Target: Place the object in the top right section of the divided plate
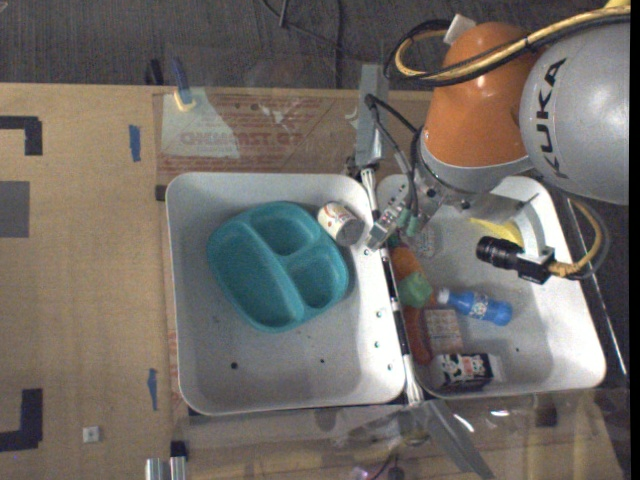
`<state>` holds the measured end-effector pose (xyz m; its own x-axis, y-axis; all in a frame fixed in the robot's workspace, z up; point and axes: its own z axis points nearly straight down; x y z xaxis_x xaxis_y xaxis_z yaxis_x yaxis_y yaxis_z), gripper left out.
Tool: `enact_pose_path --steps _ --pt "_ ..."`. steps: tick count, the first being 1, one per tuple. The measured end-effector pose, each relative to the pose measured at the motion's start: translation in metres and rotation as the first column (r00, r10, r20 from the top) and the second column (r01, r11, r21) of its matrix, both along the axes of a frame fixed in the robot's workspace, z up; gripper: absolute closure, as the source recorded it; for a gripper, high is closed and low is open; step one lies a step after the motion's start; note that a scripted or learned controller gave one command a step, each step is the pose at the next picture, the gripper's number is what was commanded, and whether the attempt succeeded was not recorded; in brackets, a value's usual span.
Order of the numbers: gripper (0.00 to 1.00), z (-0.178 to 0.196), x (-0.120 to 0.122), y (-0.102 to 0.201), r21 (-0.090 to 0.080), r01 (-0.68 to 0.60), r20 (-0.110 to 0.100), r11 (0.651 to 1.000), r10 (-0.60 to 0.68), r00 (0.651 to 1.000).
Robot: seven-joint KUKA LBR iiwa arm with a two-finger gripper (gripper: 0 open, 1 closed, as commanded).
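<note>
A teal divided plate [279, 265] lies in the left bin [200, 358], tilted a little in the view. A small white cup-like object with a red mark [340, 222] lies on its side in the left bin, touching the plate's upper right rim. My gripper [392, 224] hangs over the wall between the two bins, just right of that object. The wrist and its orange band [478, 98] cover the upper part of the right bin. Something small and green [413, 226] sits right beside the gripper.
The right bin [570, 338] holds an orange item [403, 261], a green item [415, 290], a blue and white bottle [478, 307], a brown packet [441, 330], a black and white carton [465, 368] and something yellow [511, 231]. A black cylinder [510, 255] sticks out from the wrist.
</note>
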<state>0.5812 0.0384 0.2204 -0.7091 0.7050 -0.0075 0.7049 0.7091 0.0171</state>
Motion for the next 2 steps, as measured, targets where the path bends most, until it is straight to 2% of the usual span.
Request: enact_pose_path --steps 1,2 --pt "1.0 -0.0349 -0.0208 -0.022 -0.006 -0.336 -0.016 0.942 0.336 0.942" --pt "0.0 -0.0349 -0.0208 -0.0222 -0.006 -0.336 -0.016 0.942 0.336 0.942"
